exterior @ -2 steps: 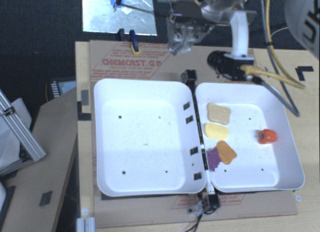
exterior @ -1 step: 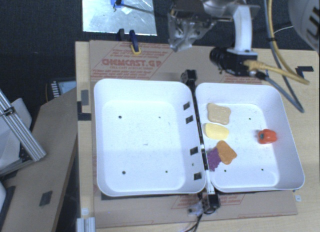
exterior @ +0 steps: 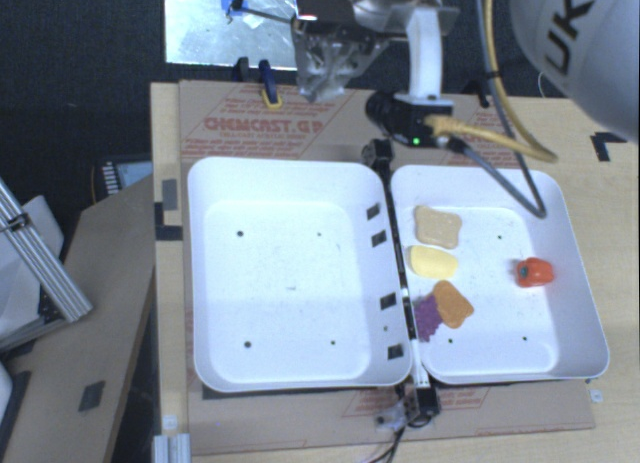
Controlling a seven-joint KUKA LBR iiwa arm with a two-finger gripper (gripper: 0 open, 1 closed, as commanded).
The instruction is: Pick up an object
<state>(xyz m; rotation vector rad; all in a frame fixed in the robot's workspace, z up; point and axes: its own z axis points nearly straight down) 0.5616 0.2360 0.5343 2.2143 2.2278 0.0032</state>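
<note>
My gripper (exterior: pixel 322 84) hangs high above the back edge of the left bin (exterior: pixel 215 281), over the cardboard, with nothing seen between its fingers. In the right bin (exterior: pixel 570 281) lie a tan bread-like piece (exterior: pixel 438 225), a pale yellow piece (exterior: pixel 433 261), an orange piece (exterior: pixel 453 303) and a purple piece (exterior: pixel 427 318), clustered near the bin's left wall. A small red-orange object (exterior: pixel 534 271) sits alone toward the right side.
Black clips (exterior: pixel 384 241) line the divider between the two bins. A blue and yellow clamp (exterior: pixel 268 83) sits at the back of the cardboard sheet. A metal frame (exterior: pixel 40 261) stands at the left, off the bench.
</note>
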